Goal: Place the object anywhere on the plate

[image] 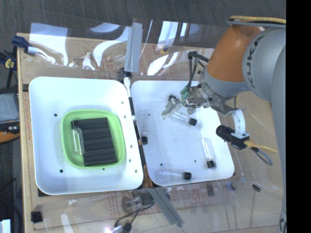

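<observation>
A green square plate point(66, 130) lies in the left bin point(43, 96) with a dark ridged block point(99, 141) on it. A clear vial with a black cap point(77, 139) rests along the block's left side, on the plate. My gripper point(171, 108) hangs low over the upper middle of the right bin point(150, 96), its tip right beside another clear black-capped vial point(183, 116) that lies on the bin floor. Whether it touches that vial is hard to tell.
Two more clear vials lie in the right bin, one near the right wall point(207, 149) and one by the front wall point(171, 175). A small black piece point(144, 140) sits by the divider between the bins. The arm's orange band point(233, 50) looms over the far right corner.
</observation>
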You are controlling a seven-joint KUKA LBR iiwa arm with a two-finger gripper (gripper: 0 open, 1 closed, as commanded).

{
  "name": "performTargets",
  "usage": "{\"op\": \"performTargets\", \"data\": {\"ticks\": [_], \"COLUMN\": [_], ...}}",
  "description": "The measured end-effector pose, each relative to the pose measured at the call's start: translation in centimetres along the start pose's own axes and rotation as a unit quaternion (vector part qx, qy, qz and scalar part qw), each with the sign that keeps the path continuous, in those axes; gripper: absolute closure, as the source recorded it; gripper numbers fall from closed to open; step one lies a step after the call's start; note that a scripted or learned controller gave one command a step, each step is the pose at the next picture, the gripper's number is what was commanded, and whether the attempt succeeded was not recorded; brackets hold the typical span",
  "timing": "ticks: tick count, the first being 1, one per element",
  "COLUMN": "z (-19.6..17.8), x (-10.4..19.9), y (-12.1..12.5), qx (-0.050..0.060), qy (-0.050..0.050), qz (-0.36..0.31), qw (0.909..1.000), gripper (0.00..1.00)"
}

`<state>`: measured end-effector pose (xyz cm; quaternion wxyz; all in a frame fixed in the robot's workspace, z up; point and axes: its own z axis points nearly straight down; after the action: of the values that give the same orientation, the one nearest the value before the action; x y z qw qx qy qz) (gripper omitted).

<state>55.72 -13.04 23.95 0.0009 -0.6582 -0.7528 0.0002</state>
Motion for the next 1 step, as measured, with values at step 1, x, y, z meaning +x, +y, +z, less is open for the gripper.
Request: {"op": "performTargets", "data": {"ticks": [1], "z": [3.5], "x": [-8.09], "y": [3.48], "qx": [0.001], "qy": [0.0], "qz": [0.043], "qw": [0.9991], "gripper": [0.0]}}
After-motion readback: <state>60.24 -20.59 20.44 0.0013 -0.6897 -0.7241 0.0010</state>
